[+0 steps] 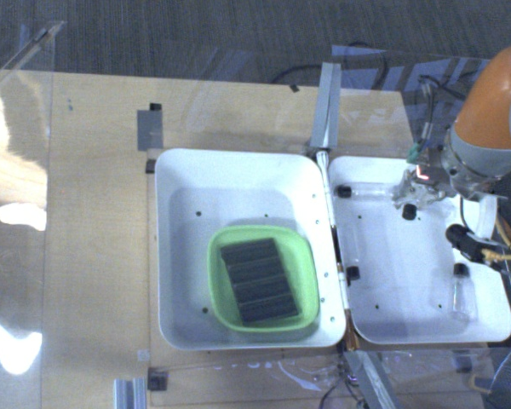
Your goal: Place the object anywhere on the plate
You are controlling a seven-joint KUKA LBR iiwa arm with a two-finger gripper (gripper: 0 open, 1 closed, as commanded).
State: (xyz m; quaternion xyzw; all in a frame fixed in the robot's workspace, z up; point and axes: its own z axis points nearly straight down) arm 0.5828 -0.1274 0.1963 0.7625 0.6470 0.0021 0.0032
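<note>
A green plate (301, 261) sits in the left white bin (179, 237), holding a dark ridged block (257, 280). My gripper (416, 192) hovers over the right bin (392, 288); I cannot tell its state.

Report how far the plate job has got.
Done, by the look of it: the dark ridged block lies flat inside the green plate, which sits in the left bin. In hand: nothing visible; the pincer is over the far corner of the right bin, well away from the plate. Left: likely nothing.
</note>
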